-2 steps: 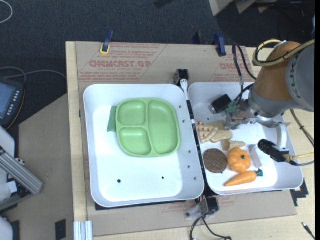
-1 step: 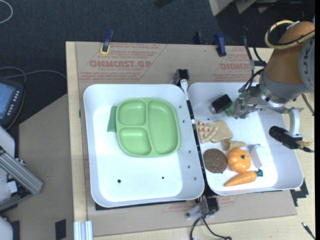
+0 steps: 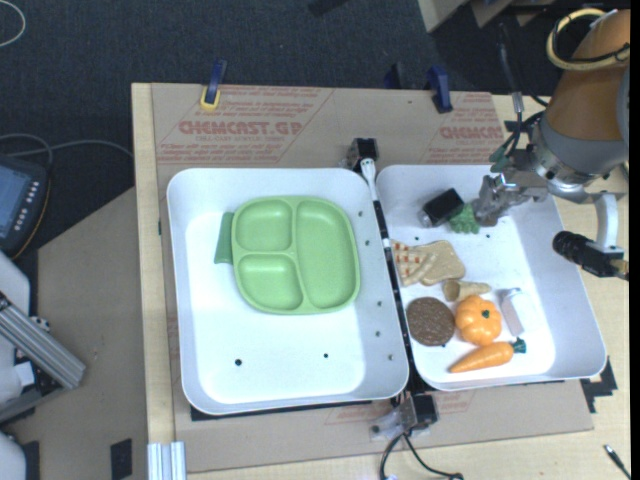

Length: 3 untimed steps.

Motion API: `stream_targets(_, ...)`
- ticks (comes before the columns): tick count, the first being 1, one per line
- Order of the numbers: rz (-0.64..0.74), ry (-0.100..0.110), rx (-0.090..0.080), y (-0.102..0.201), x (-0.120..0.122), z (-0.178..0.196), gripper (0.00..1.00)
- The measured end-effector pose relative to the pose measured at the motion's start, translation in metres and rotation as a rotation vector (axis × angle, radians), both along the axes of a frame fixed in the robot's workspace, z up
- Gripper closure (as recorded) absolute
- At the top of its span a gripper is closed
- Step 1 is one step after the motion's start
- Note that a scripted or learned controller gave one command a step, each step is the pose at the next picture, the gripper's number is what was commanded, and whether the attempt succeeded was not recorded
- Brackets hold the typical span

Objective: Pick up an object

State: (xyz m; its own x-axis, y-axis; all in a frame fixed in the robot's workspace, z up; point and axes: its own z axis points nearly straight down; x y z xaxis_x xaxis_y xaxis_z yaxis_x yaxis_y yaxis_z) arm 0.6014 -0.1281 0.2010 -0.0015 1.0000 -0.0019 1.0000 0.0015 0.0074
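Note:
My gripper (image 3: 487, 211) hangs over the far part of the right bin (image 3: 560, 298), its tip right by a small green broccoli piece (image 3: 464, 221). A black block (image 3: 442, 207) lies just left of that. Nearer the front lie a toast slice (image 3: 437, 262), a waffle piece (image 3: 406, 259), a brown round patty (image 3: 431, 320), an orange pumpkin (image 3: 479, 320), a carrot (image 3: 484, 357), a tan nugget (image 3: 466, 290) and a pink-grey stick (image 3: 511, 313). Nothing shows between the fingers.
The left bin (image 3: 200, 298) holds a green divided plate (image 3: 295, 254). A black divider with clips runs between the bins. The grey arm with its orange band (image 3: 590, 98) comes in from the upper right.

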Motion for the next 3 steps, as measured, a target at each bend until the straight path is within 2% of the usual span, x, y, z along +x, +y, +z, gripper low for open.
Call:
stream_targets(1, 0.0, 0.002, 0.0, 0.0, 0.001, 0.026, 1.0)
stream_targets(2, 0.005, 0.003, 0.003, 0.054, 0.017, 0.035, 1.0)
stream_targets(3, 0.003, 0.005, 0.002, 0.106, 0.029, 0.02, 1.0)
